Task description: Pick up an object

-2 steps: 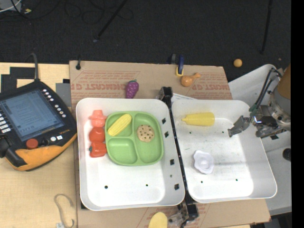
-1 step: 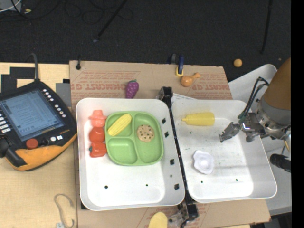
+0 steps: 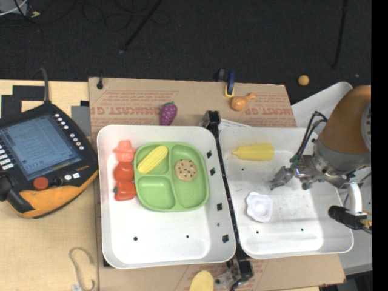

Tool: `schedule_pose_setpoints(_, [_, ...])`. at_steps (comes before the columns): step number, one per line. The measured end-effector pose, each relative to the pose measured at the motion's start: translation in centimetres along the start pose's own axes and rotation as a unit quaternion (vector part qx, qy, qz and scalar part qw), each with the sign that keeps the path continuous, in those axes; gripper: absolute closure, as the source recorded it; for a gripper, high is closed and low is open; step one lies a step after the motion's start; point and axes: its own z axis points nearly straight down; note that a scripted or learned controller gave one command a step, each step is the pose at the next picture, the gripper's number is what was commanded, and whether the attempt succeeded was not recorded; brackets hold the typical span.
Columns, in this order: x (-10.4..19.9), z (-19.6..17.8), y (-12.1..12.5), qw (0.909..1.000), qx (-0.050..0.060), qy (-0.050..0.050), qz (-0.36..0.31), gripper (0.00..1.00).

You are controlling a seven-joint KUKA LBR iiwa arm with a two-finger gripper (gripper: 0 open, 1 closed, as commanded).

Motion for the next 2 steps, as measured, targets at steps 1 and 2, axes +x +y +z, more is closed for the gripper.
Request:
schedule_pose_setpoints(1, [0.3,4.2,0.1,1.0,-0.002,0.0,0.0,0.0])
schedule_pose_setpoints(2, [0.1,3.0,0.1,1.0,-0.002,0.0,0.002,1.0])
